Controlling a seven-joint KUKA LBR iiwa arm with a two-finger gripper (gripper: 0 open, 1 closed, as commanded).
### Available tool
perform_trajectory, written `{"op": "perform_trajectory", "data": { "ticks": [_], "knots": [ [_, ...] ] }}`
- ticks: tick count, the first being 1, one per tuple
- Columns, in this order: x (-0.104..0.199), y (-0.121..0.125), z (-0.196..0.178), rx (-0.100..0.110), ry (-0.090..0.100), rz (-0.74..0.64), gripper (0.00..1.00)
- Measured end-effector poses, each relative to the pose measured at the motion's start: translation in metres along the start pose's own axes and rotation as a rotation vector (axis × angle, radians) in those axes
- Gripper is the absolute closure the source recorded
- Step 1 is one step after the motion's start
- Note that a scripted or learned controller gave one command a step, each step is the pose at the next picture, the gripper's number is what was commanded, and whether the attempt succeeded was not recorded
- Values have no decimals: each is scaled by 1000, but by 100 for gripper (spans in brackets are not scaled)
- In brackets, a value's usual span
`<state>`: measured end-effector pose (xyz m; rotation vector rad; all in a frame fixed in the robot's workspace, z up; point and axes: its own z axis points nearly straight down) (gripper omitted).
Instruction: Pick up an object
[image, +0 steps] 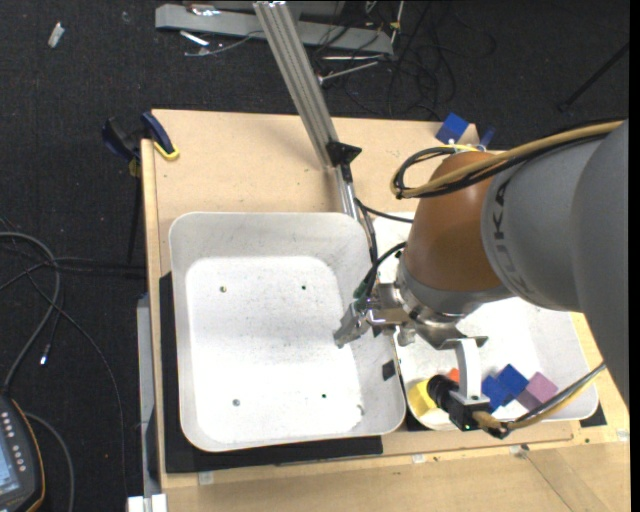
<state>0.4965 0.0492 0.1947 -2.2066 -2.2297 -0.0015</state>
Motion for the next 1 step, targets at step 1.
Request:
{"op": "perform_trajectory", "data": {
  "ticks": [1],
  "knots": [
    [33, -7, 0, -1, -2, 3, 0]
  ]
}}
